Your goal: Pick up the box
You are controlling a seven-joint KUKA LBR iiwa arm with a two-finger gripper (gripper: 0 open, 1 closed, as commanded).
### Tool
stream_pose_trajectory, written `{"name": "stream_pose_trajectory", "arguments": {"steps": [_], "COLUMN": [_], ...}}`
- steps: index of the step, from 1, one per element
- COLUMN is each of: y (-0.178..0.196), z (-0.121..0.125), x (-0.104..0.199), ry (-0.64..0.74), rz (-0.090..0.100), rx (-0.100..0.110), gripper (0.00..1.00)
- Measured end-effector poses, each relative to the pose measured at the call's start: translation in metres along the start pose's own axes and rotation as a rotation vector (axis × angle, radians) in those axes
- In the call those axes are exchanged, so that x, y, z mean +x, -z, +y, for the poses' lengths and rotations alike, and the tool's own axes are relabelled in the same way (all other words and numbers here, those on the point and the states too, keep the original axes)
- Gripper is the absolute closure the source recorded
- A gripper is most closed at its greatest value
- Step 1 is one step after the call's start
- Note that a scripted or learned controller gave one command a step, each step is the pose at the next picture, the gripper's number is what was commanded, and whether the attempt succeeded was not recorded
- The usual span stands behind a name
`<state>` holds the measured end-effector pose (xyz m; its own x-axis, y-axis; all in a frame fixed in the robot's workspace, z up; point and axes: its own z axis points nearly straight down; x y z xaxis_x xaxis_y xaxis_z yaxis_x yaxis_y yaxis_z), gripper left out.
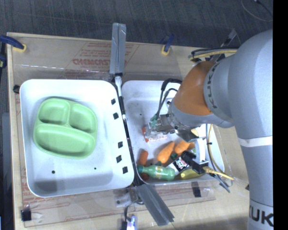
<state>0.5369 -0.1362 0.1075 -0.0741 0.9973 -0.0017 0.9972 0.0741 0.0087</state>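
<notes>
My gripper [157,125] is low in the right bin [139,91], near its middle, with the arm's orange band just above it on the right. Directly beneath it and touching it lies a small pale box with red markings [155,136]. The wrist hides part of that box, and I cannot tell whether it is gripped. A second small item, black, white and red [183,164], lies near the bin's front right among other things.
Two orange carrots [166,151] [183,146], a small orange piece [142,156] and a green bottle [157,171] crowd the front of the right bin. A green divided tray [65,127] lies in the left bin [26,92]. The arm's grey body covers the right side.
</notes>
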Motion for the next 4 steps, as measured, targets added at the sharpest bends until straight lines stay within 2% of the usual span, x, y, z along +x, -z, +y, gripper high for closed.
{"name": "stream_pose_trajectory", "arguments": {"steps": [1, 2, 3, 4], "y": [0.000, -0.010, 0.001, 0.001], "z": [0.000, -0.008, -0.007, -0.007], "x": [0.000, -0.011, -0.013, -0.013], "ry": [0.000, 0.066, 0.069, 0.069], "rz": [0.000, 0.003, -0.001, -0.001], "rx": [0.000, -0.003, -0.003, -0.003], "gripper": [0.00, 0.00, 1.00, 0.00]}}
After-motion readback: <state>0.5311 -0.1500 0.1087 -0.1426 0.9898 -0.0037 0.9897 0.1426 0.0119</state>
